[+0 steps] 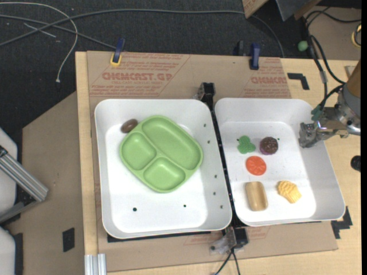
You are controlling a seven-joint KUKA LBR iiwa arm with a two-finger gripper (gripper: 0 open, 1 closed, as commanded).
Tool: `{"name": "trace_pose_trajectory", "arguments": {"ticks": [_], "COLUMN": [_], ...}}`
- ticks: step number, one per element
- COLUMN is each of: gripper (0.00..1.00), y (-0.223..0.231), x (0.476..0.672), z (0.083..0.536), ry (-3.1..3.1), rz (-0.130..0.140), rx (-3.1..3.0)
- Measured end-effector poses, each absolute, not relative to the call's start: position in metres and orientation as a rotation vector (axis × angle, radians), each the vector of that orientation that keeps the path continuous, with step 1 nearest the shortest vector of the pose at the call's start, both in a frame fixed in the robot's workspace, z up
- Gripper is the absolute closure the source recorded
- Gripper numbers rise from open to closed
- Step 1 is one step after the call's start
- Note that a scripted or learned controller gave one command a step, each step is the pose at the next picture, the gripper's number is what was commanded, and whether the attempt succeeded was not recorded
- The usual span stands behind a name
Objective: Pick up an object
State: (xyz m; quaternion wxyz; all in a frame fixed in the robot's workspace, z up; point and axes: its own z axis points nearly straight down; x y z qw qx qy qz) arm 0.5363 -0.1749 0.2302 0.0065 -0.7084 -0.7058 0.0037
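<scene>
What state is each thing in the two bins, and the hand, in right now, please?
Green divided plate: flat, upright, tilted askew in the left bin.
Brown item: beside the plate's upper-left rim.
Green toy, dark round toy, red disc, tan block, yellow toy: loose, apart, in the right bin.
Hand: over the right bin's right edge, holding nothing visible.

Glossy white plastic bins (pixel 109 153); smooth green plastic plate (pixel 161 153); matt brown cardboard tabletop (pixel 172 73); metallic end effector (pixel 309 133).
</scene>
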Motion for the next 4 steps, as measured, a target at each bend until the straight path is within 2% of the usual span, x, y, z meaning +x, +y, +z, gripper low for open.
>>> {"name": "trace_pose_trajectory", "arguments": {"ticks": [1,2,4], "gripper": [0.0,0.0,0.0], "y": [-0.174,-0.168,-0.167], "x": [0.539,0.546,0.547], "z": [0.238,0.192,0.085], "ry": [-2.221,-2.22,-2.22], "rz": [0.0,0.001,0.0], "rx": [-2.22,-2.218,-2.22]}}
